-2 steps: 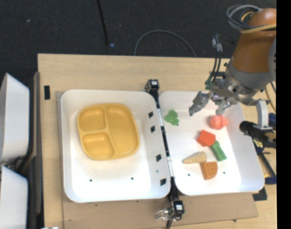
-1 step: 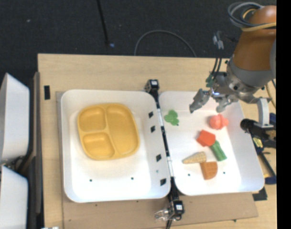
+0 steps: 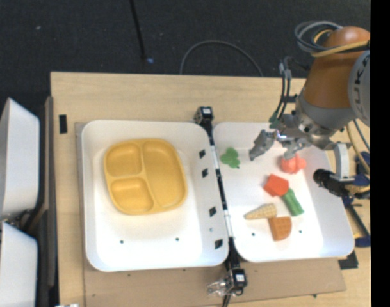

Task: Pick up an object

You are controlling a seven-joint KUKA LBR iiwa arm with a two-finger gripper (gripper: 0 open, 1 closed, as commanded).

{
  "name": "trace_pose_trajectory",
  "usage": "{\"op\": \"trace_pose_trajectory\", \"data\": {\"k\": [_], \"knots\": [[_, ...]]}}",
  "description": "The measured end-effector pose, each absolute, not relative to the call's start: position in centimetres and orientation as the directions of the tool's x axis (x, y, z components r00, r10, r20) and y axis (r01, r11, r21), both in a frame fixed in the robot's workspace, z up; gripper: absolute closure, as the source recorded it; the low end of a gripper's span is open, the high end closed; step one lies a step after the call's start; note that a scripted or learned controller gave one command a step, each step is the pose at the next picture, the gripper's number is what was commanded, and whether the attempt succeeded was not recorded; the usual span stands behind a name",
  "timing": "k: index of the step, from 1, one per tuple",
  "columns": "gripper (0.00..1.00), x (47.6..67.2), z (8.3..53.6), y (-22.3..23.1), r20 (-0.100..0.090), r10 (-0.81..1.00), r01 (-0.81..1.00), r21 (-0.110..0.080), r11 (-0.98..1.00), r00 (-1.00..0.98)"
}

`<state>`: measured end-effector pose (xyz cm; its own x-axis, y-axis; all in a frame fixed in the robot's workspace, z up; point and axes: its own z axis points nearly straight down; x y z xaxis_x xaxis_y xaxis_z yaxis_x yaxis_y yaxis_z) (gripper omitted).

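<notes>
Roughly, gripper (image 3: 276,147) hung open, holding nothing, over right bin (image 3: 329,242); pink object (image 3: 292,164) lay just below-right of its fingers, nearest.

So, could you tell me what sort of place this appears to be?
Probably a robotics lab's grasping test bench. An arm with a pincer hangs over a white bin of small toy foods, a yellow divided tray lies in the neighbouring bin, and cables trail across dark carpet.
</notes>
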<state>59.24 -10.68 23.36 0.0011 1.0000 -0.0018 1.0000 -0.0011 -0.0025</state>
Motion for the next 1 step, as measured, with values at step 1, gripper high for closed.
{"op": "trace_pose_trajectory", "data": {"k": [1], "knots": [[0.0, 58.66, 18.38, -9.98, -0.001, 1.0, 1.0, -0.003, -0.003, 0.003]]}}
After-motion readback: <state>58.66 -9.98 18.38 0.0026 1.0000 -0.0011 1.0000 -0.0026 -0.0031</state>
